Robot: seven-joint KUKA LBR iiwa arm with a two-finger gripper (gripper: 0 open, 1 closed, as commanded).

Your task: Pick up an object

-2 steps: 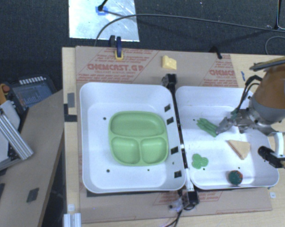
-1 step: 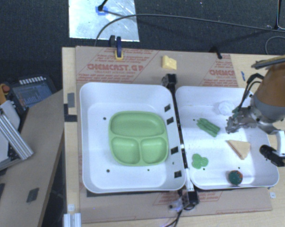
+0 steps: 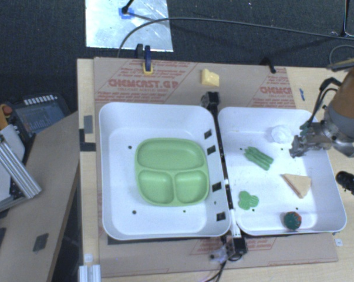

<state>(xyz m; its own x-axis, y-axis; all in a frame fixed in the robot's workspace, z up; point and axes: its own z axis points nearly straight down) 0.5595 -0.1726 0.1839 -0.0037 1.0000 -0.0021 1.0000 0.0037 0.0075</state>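
Observation:
The right bin (image 3: 326,175) holds several small objects. A green ridged piece (image 3: 259,157) lies left of centre. Close to the bin's back wall rests a white round object (image 3: 280,134). A tan wedge (image 3: 298,184) sits toward the right, a green flat leaf shape (image 3: 248,201) lies near the front left, and a dark green ball (image 3: 292,220) rests at the front. My gripper (image 3: 299,147) hangs over the right part of this bin, just right of the white object and above the tan wedge. Nothing shows between its fingers.
The left bin (image 3: 115,157) holds a light green divided plate (image 3: 169,170). A yellow block (image 3: 210,77) lies on the cardboard behind the bins. A clamp (image 3: 146,60) sits at the cardboard's back edge. Cables run across the dark floor beyond.

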